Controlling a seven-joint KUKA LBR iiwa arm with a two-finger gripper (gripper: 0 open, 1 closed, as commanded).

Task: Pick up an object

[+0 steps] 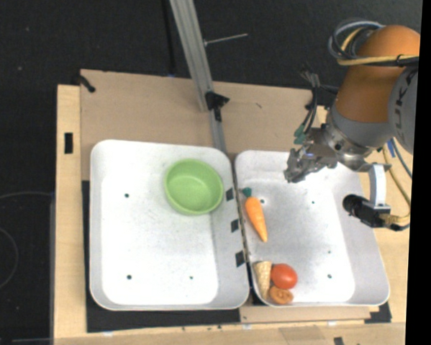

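An orange carrot with a green tip lies along the left wall of the right bin. A red tomato, a tan bread piece and a brown item are clustered in that bin's near left corner. A green bowl sits upright in the left bin, toward its far right. My gripper hangs over the far part of the right bin, to the right of and beyond the carrot, with nothing visibly held.
A slanted metal pole rises from the bench behind the seam between the bins. Black cables and a black fitting hang off the arm at the right bin's right side. Bare white floor spans the right bin's middle.
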